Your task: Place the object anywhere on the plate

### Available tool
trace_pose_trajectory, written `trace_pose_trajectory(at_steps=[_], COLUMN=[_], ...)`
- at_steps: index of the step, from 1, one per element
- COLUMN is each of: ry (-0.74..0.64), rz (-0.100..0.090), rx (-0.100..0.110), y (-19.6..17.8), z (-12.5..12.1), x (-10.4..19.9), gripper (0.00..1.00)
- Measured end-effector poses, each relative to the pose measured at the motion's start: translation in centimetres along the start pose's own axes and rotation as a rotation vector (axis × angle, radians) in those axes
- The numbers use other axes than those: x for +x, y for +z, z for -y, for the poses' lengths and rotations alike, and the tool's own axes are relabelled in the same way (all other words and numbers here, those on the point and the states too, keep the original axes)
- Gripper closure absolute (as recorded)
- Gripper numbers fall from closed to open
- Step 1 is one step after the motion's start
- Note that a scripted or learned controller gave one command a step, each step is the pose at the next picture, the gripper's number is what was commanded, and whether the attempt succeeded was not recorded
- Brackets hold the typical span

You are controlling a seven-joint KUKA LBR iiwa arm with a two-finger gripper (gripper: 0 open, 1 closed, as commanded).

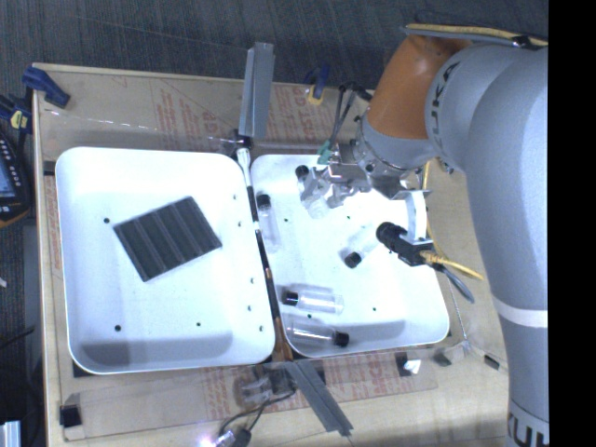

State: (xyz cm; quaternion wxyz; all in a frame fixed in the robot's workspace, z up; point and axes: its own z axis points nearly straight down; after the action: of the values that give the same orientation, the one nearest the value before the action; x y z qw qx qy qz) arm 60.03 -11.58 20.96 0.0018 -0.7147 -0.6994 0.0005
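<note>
gripper [321,186] over right bin [410,329] far end, grip state unclear, clear bottles [312,298] scattered below, dark ridged plate [168,237] in left bin [84,170]

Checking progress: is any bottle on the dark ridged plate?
No, the dark ridged plate is bare; the clear bottles lie in the right bin.

Two shallow white plastic bins [93,170] look smooth and faintly glossy. The dark ribbed rectangular plate [168,237] appears matt. Small clear plastic vials with black caps [312,298] gleam. The bench's brown board surface [140,101] looks dull, wood-like.
</note>
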Motion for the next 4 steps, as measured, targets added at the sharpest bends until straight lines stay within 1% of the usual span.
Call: trace_pose_trajectory(at_steps=[1,2,3,4], ry=[0.104,0.052,0.414,0.415], rz=[0.001,0.001,0.001,0.001], rx=[0.001,0.003,0.0,-0.002], y=[-0.9,1.6,-5.9,-23.3], z=[-1.0,-5.2,-5.0,-4.8], x=[8.3,14.8,22.7,28.9], gripper=[1.0,1.0,1.0,1.0])
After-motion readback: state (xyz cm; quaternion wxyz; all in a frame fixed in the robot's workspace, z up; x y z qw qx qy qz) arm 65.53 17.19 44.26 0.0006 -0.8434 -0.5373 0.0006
